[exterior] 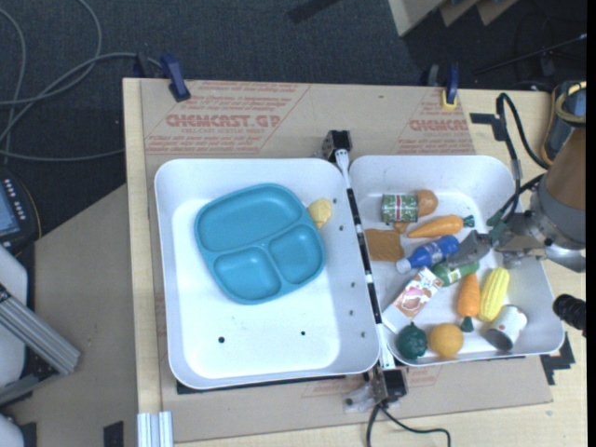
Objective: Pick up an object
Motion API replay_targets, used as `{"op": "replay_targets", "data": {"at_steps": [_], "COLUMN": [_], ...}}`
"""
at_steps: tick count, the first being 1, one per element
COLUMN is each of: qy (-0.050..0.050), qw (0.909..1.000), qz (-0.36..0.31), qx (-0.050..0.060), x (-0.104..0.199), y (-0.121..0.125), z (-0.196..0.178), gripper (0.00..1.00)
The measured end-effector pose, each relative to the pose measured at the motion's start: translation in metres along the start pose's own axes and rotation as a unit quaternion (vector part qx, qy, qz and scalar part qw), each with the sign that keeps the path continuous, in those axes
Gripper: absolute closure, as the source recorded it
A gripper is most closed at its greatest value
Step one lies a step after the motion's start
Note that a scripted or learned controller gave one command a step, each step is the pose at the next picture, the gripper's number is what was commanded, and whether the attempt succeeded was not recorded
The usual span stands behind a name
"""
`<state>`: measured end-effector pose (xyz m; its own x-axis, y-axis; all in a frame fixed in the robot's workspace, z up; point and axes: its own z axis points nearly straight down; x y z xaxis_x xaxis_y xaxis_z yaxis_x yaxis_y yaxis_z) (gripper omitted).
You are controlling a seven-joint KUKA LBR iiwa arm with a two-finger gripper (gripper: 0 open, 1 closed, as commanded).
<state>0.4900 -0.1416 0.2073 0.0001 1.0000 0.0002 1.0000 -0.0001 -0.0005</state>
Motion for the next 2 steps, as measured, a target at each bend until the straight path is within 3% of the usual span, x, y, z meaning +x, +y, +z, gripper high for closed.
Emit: {"op": "replay_targets", "data": {"at_steps": [1, 2], "qy": [0.001, -0.001], "qw": [1.0, 1.0], "qz": [-0.002, -0.001], "qx": [0.001, -0.002], "x": [0.034, 0.025], "y": [0.056, 0.085], "z": [0.129, 0.123], "gripper": [0.0, 0.0]}}
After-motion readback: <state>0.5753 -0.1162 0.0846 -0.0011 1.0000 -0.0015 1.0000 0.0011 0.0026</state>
